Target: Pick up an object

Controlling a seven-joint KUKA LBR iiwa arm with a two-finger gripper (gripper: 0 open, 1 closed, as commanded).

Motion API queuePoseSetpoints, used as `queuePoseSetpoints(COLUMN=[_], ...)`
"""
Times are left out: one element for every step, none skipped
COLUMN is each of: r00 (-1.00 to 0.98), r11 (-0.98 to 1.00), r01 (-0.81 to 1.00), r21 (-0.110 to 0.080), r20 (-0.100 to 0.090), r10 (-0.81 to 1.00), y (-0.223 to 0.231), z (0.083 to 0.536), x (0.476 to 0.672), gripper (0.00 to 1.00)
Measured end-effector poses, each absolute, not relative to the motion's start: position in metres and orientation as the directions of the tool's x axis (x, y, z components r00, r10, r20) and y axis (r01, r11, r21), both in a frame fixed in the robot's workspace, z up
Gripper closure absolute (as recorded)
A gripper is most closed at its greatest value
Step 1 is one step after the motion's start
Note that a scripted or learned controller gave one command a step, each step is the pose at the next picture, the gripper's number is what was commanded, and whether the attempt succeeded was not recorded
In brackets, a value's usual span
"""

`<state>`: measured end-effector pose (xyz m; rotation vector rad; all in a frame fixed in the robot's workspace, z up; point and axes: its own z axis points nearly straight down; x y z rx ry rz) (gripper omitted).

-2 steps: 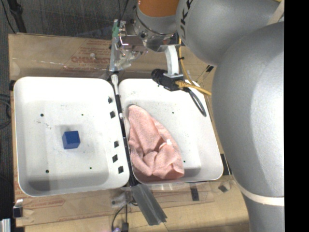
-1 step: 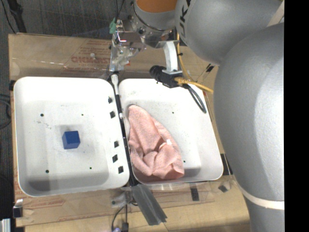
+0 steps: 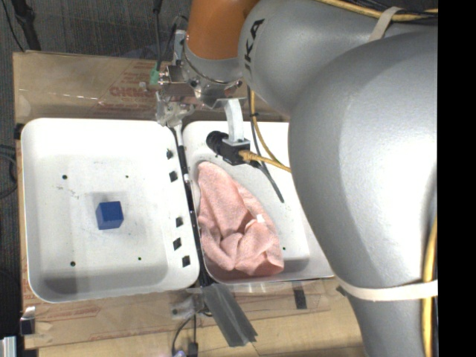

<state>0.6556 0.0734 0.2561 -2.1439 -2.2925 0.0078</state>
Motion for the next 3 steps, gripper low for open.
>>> queuePoseSetpoints(r00=[-0.127, -0.072, -0.055], r11=[0.127, 0.072, 0.055], r01=[0.992, 0.997, 0.998], r21=[-0.002, -0.002, 0.000], r20=[0.000, -0.001, -0.001], r10=[0.992, 0.997, 0.998], y=[0.112, 0.128, 0.152], z=[0.331, 0.343, 0.344], x=[0.656, 0.656, 0.655], gripper=[1.00, 1.00, 1.00])
